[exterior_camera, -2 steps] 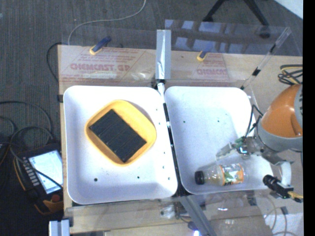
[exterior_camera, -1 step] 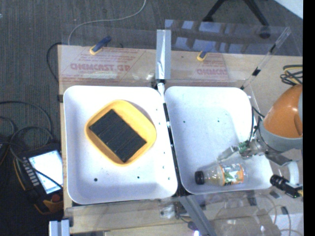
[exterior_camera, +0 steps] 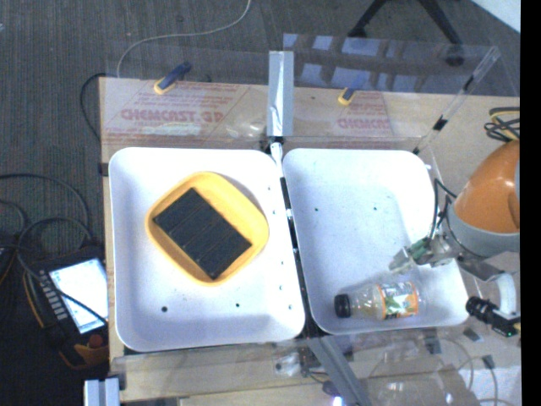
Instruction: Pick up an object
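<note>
Overhead, a clear bottle lies on its side near the right bin's front edge; the pincer hovers just above it, its grip impossible to tell. A yellow dish occupies the left bin.

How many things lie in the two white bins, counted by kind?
Yellow dish with a dark ridged pad in it, in the left bin: 1
Clear plastic bottle with a black cap, lying on its side in the right bin: 1
Total: 2
</note>
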You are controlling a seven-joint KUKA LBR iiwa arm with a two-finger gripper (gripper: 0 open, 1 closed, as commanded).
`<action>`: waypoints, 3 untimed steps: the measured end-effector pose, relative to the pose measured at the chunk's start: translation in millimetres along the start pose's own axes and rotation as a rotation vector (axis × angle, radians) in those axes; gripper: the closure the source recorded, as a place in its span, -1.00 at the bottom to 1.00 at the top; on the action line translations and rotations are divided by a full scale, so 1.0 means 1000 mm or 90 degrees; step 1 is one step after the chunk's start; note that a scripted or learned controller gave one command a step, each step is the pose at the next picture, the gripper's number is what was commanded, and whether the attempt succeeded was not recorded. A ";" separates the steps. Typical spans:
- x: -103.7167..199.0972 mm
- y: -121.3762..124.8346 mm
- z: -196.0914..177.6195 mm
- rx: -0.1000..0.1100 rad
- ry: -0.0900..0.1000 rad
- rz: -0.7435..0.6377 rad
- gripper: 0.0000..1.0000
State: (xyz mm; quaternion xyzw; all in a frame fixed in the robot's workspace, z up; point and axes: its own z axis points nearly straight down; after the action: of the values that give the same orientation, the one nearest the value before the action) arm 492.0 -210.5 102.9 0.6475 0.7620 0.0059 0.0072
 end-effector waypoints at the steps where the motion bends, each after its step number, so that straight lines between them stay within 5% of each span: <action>1: 0.033 -0.003 -0.010 0.013 0.003 0.016 1.00; 2: 0.043 0.001 -0.097 0.012 -0.001 0.122 1.00; 3: 0.043 0.001 -0.097 0.013 -0.001 0.123 -1.00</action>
State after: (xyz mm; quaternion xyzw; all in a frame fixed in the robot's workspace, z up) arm 484.1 -167.7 200.1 0.7179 0.6961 -0.0014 0.0009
